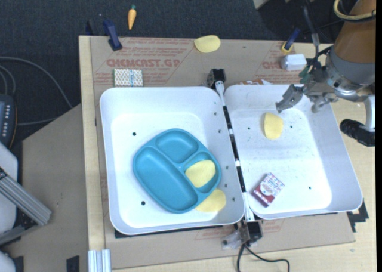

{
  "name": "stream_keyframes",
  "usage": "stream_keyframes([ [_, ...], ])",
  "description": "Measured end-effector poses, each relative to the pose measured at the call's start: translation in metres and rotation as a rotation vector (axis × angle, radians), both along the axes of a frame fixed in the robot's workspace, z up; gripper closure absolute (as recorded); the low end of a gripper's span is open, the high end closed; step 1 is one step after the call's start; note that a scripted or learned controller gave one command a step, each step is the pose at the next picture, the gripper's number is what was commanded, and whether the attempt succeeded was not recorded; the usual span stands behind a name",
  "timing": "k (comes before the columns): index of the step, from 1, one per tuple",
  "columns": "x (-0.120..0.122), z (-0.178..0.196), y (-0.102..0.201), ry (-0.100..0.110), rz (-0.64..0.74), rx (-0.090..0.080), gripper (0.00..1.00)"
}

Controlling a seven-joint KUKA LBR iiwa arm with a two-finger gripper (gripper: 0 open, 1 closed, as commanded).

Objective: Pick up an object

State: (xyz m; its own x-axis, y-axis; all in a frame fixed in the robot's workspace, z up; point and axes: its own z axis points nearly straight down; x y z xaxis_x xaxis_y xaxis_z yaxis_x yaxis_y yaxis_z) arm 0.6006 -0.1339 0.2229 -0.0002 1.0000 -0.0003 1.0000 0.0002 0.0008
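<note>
My gripper [298, 108] hangs over the far edge of the right bin [334, 163], open, with nothing between its fingers. One finger [286, 99] points down-left at a yellow oval piece [273, 126] lying on the bin floor just below it, apart from it. A small red and white packet [267, 188] lies near the right bin's front left. In the left bin [119, 121] a blue divided plate [161, 172] carries a yellow piece [201, 172]. A second yellow piece [210, 201] lies at the plate's front edge.
On the board behind the bins lie another yellow piece [207, 43], a patterned sachet [128, 77], a blue clip [111, 35] and a white block [294, 62]. A small carrot toy [132, 17] lies on the dark floor. A black latch [216, 77] sits where the bins meet.
</note>
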Motion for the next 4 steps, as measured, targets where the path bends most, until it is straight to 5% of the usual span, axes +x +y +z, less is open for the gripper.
stream_keyframes([
  [1, 0.029, -0.124, -0.005, 0.004, 0.0, 0.001, 0.0],
  [2, 0.031, -0.112, -0.005, -0.001, 0.001, 0.0, 1.0],
  [3, 0.031, -0.112, -0.005, -0.001, 0.0, 0.0, 0.0],
  [4, 0.032, -0.138, 0.005, 0.003, 0.0, 0.001, 0.0],
])
